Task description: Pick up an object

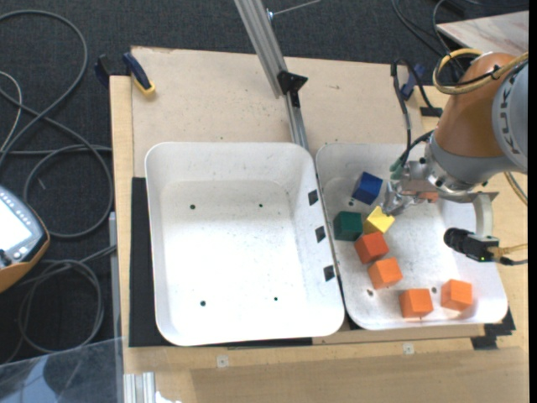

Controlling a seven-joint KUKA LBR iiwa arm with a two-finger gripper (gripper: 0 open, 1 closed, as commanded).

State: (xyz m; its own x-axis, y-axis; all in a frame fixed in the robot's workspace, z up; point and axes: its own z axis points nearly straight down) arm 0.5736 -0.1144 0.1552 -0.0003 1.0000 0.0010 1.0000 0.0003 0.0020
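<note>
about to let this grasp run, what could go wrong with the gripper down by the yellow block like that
The gripper is low over the yellow block, which sits tight against the green block and an orange block. The fingers may land on a neighbour or shove the cluster instead of straddling one block.

The blue block lies close beside the gripper, so it could get knocked toward the right bin's rim.
</note>
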